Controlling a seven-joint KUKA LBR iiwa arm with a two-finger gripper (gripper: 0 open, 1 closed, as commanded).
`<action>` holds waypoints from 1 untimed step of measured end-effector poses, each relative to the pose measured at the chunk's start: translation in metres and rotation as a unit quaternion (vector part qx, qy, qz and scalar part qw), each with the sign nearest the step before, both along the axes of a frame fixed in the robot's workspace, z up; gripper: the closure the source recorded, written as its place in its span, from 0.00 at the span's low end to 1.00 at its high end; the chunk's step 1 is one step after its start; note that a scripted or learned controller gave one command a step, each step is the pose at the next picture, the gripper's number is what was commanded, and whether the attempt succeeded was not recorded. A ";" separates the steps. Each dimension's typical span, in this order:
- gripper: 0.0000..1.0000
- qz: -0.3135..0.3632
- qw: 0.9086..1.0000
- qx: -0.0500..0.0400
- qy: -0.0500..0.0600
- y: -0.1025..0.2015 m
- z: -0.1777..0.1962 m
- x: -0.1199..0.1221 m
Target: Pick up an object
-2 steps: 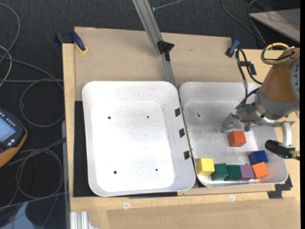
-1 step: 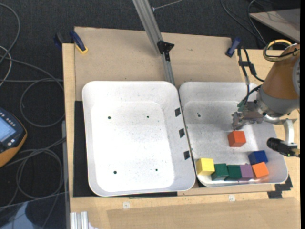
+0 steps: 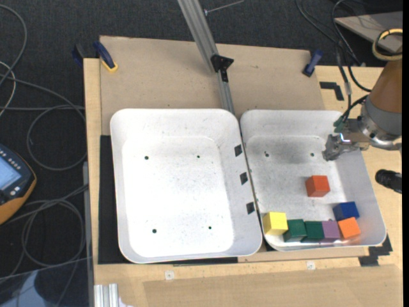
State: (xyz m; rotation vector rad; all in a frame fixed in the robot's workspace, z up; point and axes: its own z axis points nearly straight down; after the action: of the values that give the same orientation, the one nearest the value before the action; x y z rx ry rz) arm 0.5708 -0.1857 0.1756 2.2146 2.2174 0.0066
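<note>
Red cube (image 3: 317, 185) sits alone mid-floor in the right bin (image 3: 281, 130). Nearer the front wall lie yellow (image 3: 276, 222), green (image 3: 304, 229), purple (image 3: 330, 229), orange (image 3: 349, 227) and blue (image 3: 346, 210) blocks. Behind the cube hangs the gripper (image 3: 332, 148); its state I cannot tell.

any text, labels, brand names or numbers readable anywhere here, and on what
None can be read.
The handheld device at the left edge has a lit screen, too blurred to read.
The blocks, such as the red block, and both white bins show no markings.
</note>
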 end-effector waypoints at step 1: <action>1.00 0.000 1.000 0.000 0.001 0.000 0.039 0.002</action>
State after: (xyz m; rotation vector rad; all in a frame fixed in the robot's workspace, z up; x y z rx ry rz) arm 0.5723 -0.1859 0.2148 2.2151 2.2200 0.0049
